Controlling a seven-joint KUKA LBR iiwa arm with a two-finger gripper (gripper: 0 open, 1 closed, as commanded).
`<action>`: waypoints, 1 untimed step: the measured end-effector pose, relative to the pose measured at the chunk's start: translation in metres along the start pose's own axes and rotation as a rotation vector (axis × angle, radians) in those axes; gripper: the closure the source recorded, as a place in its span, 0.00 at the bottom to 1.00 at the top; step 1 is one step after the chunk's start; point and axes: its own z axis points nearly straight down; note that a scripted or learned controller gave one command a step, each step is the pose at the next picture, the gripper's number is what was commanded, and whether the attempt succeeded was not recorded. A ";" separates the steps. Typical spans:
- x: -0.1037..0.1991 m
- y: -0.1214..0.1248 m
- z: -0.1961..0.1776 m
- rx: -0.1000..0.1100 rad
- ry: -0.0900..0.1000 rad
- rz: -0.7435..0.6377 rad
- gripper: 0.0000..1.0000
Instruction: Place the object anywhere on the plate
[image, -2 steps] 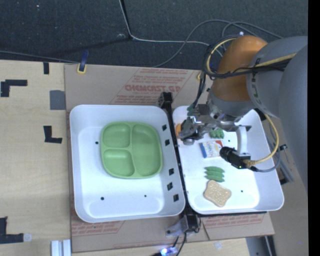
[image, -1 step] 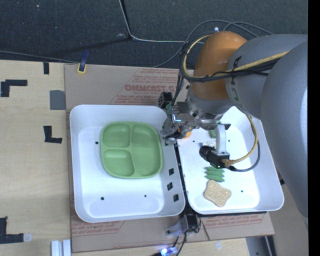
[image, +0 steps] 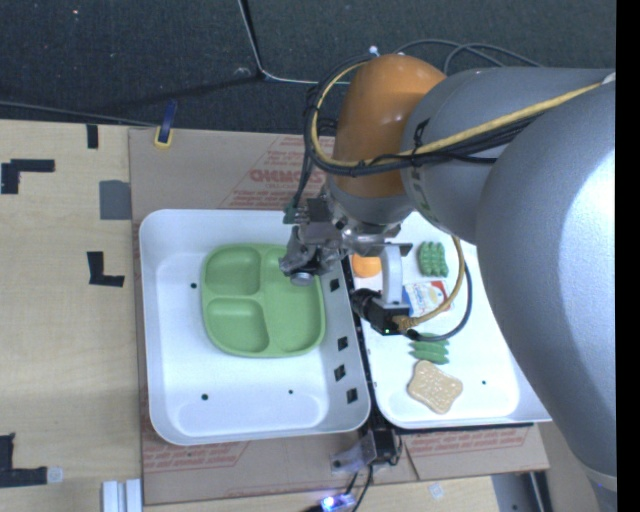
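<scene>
Camera view: metal two-finger gripper (image: 300, 262) hovers at frame centre over green three-compartment plastic plate's (image: 262, 300) upper right rim, grip state indiscernible.

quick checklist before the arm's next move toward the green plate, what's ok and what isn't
1. Plate in the left bin: the green divided plate lies flat in the left bin. ok.
2. Plate free to receive: its three compartments look bare. ok.
3. Gripper over the plate: the gripper is at the plate's upper right edge, near the divider between the bins. ok.
4. Object held in the gripper: hidden by the wrist. cannot tell.
5. Objects left in the right bin: a cracker, green pieces, an orange item and a small packet lie there. ok.
</scene>
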 end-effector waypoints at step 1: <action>-0.003 0.000 0.000 0.001 -0.001 0.003 0.00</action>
